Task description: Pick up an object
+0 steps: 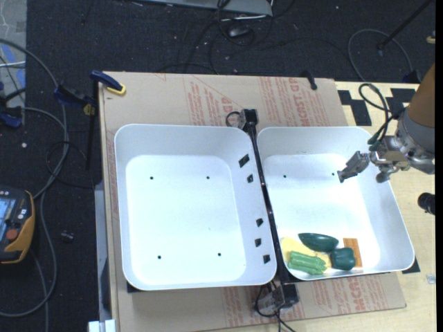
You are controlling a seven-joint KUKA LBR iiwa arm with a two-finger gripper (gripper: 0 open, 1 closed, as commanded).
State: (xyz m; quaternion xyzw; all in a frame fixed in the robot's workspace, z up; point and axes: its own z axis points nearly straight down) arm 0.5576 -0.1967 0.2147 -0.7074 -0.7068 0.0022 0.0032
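Arm: we see the grey arm with an orange band coming in over the counter's right edge, its two-finger gripper [365, 168] hanging above the right shallow white plastic bin [311, 151], near that bin's far right corner.

Jaws: we read them as spread apart, one finger reaching left toward the bin's middle and the other nearer the wrist, with nothing between them.

Objects: we find a small cluster packed into the right bin's near edge: a dark green rounded piece [318, 241], a light green ridged piece like a cucumber [306, 262], a teal blocky piece [343, 258], a pale yellow flat piece [293, 245] and a small orange block [352, 244].

Why there: we judge they gathered where the bin wall stops them; they sit touching or just beside each other.

Likely target: we cannot tell which one the program will choose.

Axis: we see the ridged piece lying flat, its long axis roughly along the bin's near edge, left to right.

Gap: the gripper is well apart from the cluster, toward the far side.

Left shallow white plastic bin [138, 151]: just beside the right one, meeting along a dark divider.
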